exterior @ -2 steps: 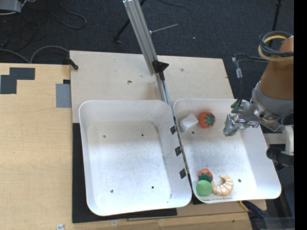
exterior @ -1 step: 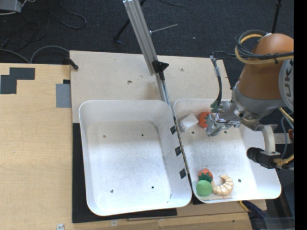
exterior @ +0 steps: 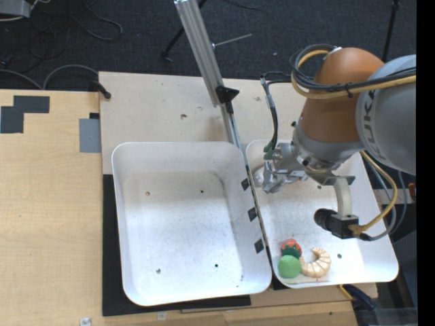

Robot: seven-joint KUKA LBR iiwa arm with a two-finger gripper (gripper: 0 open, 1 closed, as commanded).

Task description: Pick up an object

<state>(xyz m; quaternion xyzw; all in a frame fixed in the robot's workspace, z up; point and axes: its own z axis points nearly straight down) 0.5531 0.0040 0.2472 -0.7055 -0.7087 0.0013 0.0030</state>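
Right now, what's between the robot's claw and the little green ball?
Nothing: the camera view shows bare white bin floor between the claw and the green ball.

Even, fairly bright overhead light; the white bins [exterior: 180,229] look slightly washed out, with soft, faint shadows along their walls; the dark floor [exterior: 81,26] stays dim; focus is moderate, detail grainy; a mild sheen on the orange band [exterior: 340,80].

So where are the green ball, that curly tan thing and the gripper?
green ball [exterior: 289,266]: camera view, its rounded top.
curly tan thing [exterior: 317,263]: camera view, mid-curve.
gripper [exterior: 270,179]: camera view, at its tips.
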